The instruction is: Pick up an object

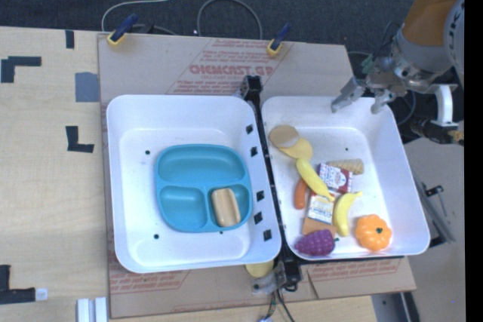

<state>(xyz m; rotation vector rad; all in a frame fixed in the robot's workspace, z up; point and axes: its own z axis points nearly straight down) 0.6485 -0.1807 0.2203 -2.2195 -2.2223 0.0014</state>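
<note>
My gripper (358, 102) hangs open over the far edge of the right bin (400, 154), with nothing between its two fingers. Below it in that bin lie a yellow spoon-like toy (297, 155), a red and white packet (335, 178), a ridged biscuit (345, 166), a banana (344, 211), an orange pumpkin (373, 231), purple grapes (316, 242), a small orange sausage (300, 196) and a yellow and orange carton (319, 212). All of them lie nearer the front of the bin than the gripper.
The left bin (128, 162) holds a blue divided plate (201, 185) with a bread roll (226, 207) in its right compartment. A black divider (261, 162) runs between the bins. Cables and two clamps (121, 31) lie behind the cardboard base.
</note>
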